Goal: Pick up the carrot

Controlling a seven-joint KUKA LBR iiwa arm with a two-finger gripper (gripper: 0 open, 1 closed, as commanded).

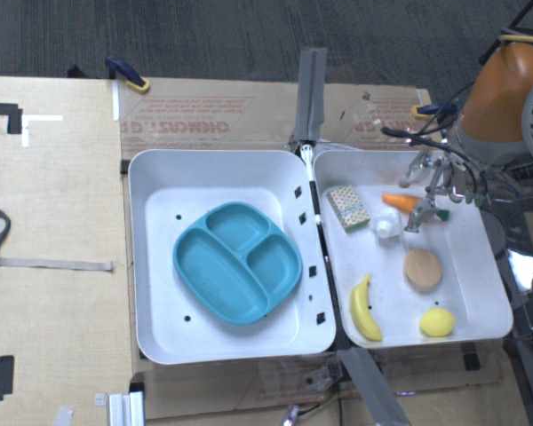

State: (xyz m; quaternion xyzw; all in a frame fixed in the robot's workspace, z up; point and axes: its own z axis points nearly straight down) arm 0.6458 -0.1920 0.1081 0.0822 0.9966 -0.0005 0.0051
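Two shallow white bins (pixel 147 264) share the bench; the metal two-finger gripper (pixel 424 209) hangs just beside the small orange carrot (pixel 400 201) near the right bin's back edge, finger state unclear.

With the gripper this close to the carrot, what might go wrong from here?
1. The gripper sits at the carrot's right end, so an end grasp may slip.
2. A small white object lies just below the carrot and may get nudged.
3. The green patterned block stands close on the left.

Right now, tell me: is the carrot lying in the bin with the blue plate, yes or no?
No. The carrot lies in the right bin, beside the gripper; the blue plate sits in the left bin.
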